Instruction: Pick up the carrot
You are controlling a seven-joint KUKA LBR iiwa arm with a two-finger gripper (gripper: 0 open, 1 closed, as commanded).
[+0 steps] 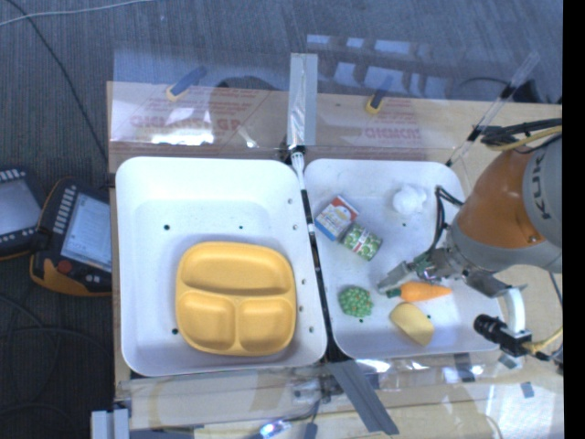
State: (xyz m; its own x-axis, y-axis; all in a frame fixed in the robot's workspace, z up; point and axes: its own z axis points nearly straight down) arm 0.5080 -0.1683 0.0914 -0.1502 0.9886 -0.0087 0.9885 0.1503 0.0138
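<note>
- Fingers (398,280) of the grey arm reach low over the right white bin (384,174); how far they're parted, I cannot tell.
- Small orange carrot (426,292) lies just beside them, apparently ungripped.
- Risk: a nudge could roll it against the yellow lumpy potato-like toy (411,323).

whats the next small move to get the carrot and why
Probably ease the end effector down and slightly right over the carrot, because it sits at the carrot's left tip, not around its middle, with the yellow piece just below.
</note>
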